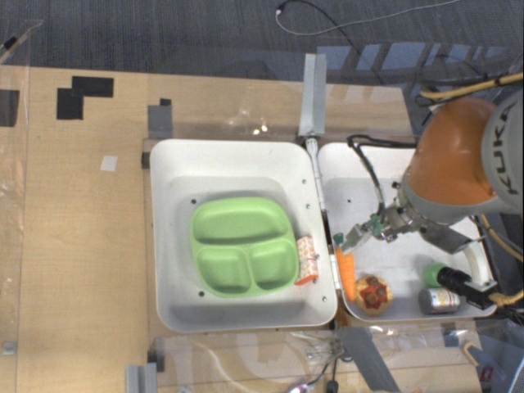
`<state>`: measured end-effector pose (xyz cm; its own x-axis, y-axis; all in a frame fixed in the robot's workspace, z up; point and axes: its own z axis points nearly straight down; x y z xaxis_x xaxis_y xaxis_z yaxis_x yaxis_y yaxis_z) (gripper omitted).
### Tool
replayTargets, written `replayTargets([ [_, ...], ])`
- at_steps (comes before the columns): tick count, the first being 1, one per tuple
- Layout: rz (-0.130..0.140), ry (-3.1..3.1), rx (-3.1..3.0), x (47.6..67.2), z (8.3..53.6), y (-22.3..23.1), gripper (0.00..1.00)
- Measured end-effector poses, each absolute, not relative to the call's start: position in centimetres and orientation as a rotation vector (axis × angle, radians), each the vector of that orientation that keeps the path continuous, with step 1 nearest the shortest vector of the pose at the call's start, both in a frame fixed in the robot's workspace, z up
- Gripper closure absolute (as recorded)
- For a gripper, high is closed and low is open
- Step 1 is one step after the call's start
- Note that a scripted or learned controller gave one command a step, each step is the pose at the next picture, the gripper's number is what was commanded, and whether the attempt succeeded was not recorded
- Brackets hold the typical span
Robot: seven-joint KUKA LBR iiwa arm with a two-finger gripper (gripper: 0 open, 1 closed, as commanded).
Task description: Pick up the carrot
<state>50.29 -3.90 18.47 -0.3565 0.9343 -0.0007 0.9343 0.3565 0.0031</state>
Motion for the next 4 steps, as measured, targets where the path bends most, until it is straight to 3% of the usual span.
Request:
replayTargets([
  [1,0.003,2.52,1.873,48.8,18.4,-0.8,0.0],
  [2,0.01,2.516,1.87,49.0,19.5,-0.8,1.0],
  [3,0.005,2.536,1.851,48.7,19.4,6.0,1.0],
  [4,0.009,2.363,2.061,48.8,43.7,0.5,1.0],
])
